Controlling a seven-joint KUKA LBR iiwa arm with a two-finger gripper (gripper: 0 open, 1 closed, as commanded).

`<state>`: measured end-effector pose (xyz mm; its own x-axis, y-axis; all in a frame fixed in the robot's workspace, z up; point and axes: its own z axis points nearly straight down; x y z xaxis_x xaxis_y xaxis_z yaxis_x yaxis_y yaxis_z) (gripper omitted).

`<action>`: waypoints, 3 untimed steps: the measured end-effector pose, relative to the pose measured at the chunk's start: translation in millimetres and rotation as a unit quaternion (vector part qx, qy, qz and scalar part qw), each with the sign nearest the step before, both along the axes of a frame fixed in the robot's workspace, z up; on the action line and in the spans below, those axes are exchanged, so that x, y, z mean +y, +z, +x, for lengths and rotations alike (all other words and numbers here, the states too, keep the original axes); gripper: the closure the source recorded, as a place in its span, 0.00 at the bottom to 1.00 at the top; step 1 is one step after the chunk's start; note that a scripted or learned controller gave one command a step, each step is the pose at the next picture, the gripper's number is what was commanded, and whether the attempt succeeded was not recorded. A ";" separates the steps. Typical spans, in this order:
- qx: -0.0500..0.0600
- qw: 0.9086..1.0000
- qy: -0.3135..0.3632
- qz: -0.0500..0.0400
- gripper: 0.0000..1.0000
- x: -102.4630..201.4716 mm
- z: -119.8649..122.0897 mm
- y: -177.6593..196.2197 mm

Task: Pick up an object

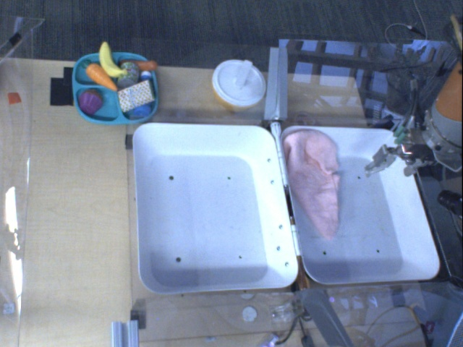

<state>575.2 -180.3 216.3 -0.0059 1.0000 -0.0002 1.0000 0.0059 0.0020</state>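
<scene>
**A:** Location of the pink cloth (pixel 315 183)?

**B:** In the right bin (pixel 405 266), bunched into a long heap against the left wall, running from the far corner toward the near side. Touching that wall, lying flat on the floor of the bin.

**A:** And the gripper (pixel 391 163)?

**B:** Over the far right part of the same bin, hanging from the arm (pixel 450 100) at the right edge of the view, orange band visible above the wrist. Well clear of the cloth, off to its right.

**A:** State of the fingers?

**B:** Spread apart, as far as can be judged; rather small and grey against the white bin, so not certain. 1 finger (pixel 377 162) pointing down and left toward the cloth. Nothing pinched between the 2.

**A:** Left bin (pixel 202 280)?

**B:** White, shallow, side by side with the right one, the 2 meeting at a thin divider in the middle.

**A:** Beyond the bins?

**B:** On the wooden bench (pixel 65 215), behind the left bin: a blue tray (pixel 78 96) with compartments of toy food, among them a yellow banana (pixel 108 60) and an orange carrot (pixel 100 76). To its right, near the far corner of the left bin, a round white lid (pixel 239 83) on a yellow base.
</scene>
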 end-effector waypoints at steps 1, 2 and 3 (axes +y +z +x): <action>-0.001 0.996 0.089 0.000 0.00 31.4 21.5 -120.8; -0.006 0.988 0.156 -0.002 0.00 81.5 54.8 -125.9; -0.008 0.988 0.156 -0.002 1.00 82.9 56.5 -114.4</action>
<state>631.7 -97.4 101.9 -0.3144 0.9493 -0.0064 0.9491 0.3144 0.0168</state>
